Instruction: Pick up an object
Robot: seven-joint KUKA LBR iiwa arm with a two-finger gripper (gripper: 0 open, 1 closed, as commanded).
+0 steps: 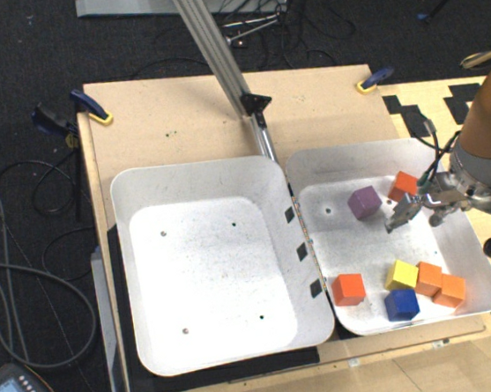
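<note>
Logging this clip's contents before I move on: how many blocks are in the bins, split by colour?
Orange blocks: 4
Purple block: 1
Yellow block: 1
Blue block: 1
Total: 7, all in the right white bin

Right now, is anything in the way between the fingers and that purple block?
Nothing visible is. The gripper hangs in the right bin, just right of the purple block, with bare bin floor between them. An orange block sits close behind the gripper, off that line.
</note>
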